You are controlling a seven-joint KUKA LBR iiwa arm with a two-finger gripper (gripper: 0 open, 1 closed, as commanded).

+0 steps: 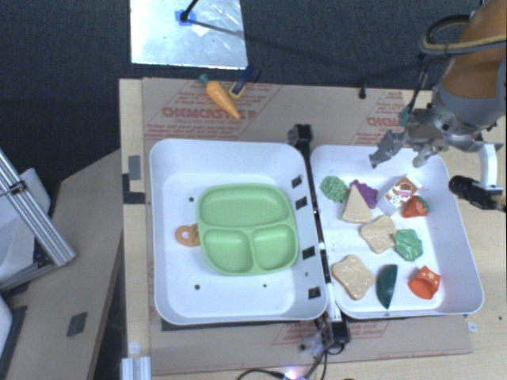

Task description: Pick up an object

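The gripper is seen spread open, holding nothing, above the right bin's far edge. Toy foods, among them a cheese wedge, lie below. "CHEMCAST" is printed on the cardboard.

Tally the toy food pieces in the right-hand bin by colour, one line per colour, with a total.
Green: 3
Tan: 3
Red or orange: 2
Purple: 1
White with print: 1
Total: 10
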